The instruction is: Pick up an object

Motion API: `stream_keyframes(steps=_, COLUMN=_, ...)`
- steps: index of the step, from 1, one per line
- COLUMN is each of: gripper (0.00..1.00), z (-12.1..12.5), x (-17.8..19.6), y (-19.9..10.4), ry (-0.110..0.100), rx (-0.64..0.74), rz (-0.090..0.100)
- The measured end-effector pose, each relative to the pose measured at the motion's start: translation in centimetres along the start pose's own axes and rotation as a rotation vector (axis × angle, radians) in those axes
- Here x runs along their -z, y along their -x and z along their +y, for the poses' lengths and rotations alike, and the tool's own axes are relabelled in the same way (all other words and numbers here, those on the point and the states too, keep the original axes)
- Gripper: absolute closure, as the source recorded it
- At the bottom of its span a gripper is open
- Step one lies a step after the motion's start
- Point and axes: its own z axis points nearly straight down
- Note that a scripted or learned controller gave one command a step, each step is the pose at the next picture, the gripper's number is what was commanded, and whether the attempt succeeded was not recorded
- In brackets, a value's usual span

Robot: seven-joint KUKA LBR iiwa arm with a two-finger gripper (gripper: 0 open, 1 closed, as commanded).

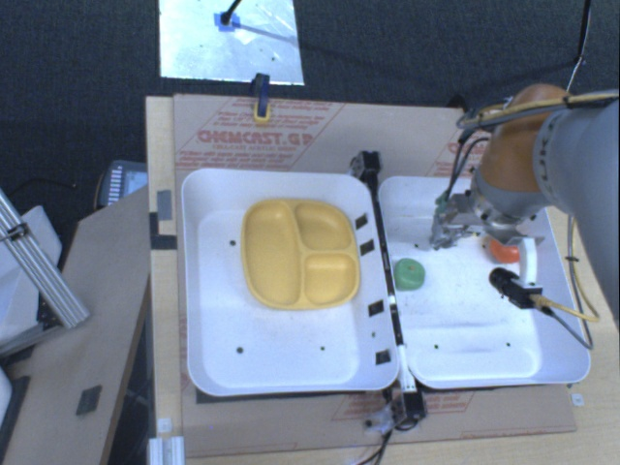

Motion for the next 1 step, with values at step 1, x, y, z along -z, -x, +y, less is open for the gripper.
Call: stream_keyframes(steps=1, gripper=1.0, z=0.14, x=6.38, y=0.55, ry=0.004, rx=-0.001, rz=0.0)
